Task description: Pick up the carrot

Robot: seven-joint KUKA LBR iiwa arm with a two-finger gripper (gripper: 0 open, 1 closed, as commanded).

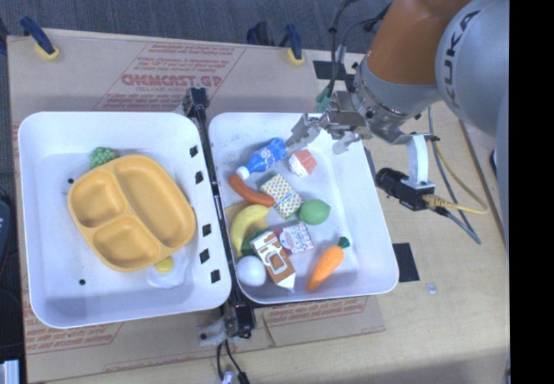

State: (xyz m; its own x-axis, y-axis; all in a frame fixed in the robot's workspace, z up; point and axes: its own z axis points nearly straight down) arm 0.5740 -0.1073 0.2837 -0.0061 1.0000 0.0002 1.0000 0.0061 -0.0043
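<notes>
The arm (450, 28), grey with its orange band, rises closest to the lens and reaches in from the right over the far part of the right bin (381, 235). At its end the gripper (322, 133) hangs above the bin's far right area, its two fingers spread apart with nothing between them; one fingertip (303, 130) lies just above a small red and white item (302, 163) and near a blue bottle (267, 154), but contact with either cannot be made out.

Down on the bench, the carrot (326, 265) lies in the near right corner of the right bin, orange body slanting toward the front edge, green top pointing to the far right. It is well apart from the gripper. Just beside it to the left are a small carton (275, 256) and a white egg (251, 270). Farther in sit a banana (248, 225), a green lime (315, 212), a patterned box (281, 192) and a sausage (251, 189).

The left bin (43, 287) holds a yellow divided tray (130, 211), with a green vegetable (103, 155) showing past its far edge.

Beyond the bins, blue clamps (41, 38) grip the far edge of the cardboard sheet (164, 71).
</notes>
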